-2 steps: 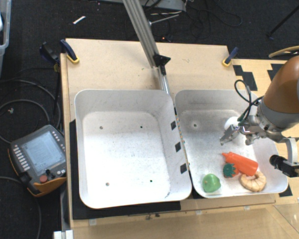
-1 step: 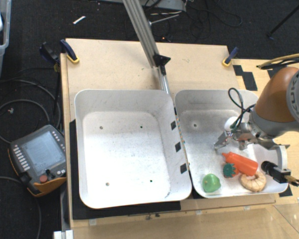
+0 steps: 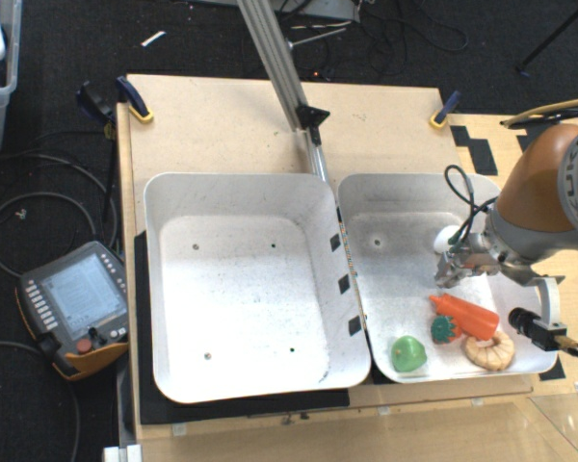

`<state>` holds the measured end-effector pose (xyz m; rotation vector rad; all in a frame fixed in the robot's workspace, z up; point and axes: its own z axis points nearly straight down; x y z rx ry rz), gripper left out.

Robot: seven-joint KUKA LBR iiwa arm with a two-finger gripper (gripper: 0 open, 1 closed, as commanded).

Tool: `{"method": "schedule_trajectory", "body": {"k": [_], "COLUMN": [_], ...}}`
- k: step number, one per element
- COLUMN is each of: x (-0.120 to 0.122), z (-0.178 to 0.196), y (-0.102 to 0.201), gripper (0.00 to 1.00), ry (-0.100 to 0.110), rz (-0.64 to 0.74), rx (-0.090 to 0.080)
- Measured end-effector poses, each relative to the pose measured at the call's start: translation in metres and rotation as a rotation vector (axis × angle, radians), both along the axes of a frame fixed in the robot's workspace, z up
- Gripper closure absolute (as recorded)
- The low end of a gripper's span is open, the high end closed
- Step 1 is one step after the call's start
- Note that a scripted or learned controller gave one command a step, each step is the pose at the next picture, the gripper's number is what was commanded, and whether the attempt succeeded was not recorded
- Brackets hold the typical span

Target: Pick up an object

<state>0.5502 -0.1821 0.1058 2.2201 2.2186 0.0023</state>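
The carrot (image 3: 465, 315), apple (image 3: 408, 354) and pastry (image 3: 489, 351) lie in the right bin (image 3: 385, 210).

End effector (image 3: 450, 269) low in the right bin (image 3: 385, 210); just below it, carrot (image 3: 465, 313), green ball (image 3: 408, 353), pretzel (image 3: 489, 351).

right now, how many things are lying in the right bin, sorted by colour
orange: 1, the long orange plastic carrot
green: 1, the round green ball-shaped toy
teal: 1, the small teal knobbly piece
tan: 1, the tan ring-shaped pastry toy
total: 4, all lying in the near corner of the right white bin
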Motion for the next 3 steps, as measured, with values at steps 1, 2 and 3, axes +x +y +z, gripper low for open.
{"method": "schedule_trajectory", "body": {"k": [1, 2, 3], "x": [-0.005, -0.009, -0.008], "z": [0.045, 0.089, 0.137], "y": [0.001, -0.001, -0.002], "gripper": [1.00, 1.00, 1.00], "ry": [-0.002, -0.001, -0.004], "rz": [0.001, 0.002, 0.004], "rx": [-0.001, -0.001, -0.002]}}
